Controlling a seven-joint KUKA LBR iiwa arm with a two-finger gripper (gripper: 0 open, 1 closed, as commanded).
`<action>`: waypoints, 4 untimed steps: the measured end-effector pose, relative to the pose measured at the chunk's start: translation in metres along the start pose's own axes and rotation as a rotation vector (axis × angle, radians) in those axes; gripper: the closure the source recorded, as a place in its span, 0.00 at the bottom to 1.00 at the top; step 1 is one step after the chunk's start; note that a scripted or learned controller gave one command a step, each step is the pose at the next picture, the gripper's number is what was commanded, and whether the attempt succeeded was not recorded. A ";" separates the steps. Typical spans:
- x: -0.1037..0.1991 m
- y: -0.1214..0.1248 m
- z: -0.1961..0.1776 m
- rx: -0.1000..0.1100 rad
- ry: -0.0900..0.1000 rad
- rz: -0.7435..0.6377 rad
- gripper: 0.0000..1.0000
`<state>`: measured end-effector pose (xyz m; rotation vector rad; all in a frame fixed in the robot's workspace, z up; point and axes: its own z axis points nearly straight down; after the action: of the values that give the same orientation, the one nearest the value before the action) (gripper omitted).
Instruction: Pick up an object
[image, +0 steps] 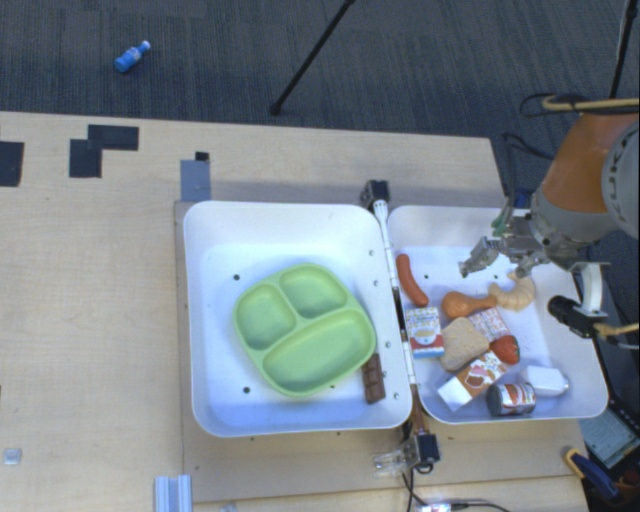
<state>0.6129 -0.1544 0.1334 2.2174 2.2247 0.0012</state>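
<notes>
Dark carpet is seen beyond a pale wooden bench, on which two shallow white bins sit side by side. The left bin carries a green divided plate and a brown bar at its right wall. The right bin is crowded: a red sausage lies near its left wall with its long axis running from far to near, and toward the near edge are found an orange drumstick, a bread slice, a small carton, a tan croissant-like piece and a dark can.

The gripper is held over the far part of the right bin. The tan piece lies just to its near right side, the drumstick slightly nearer the bench's front edge. Nothing is seen between the fingers, which appear parted, though how widely cannot be judged. A short descent toward the near side is judged to be what the pick calls for.
</notes>
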 end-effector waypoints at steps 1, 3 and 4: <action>0.000 -0.056 0.047 -0.004 -0.001 0.001 0.00; 0.007 -0.115 -0.103 -0.005 -0.002 0.001 1.00; 0.062 -0.102 -0.115 -0.002 0.000 -0.002 1.00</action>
<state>0.5107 -0.0928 0.2486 2.2146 2.2258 0.0040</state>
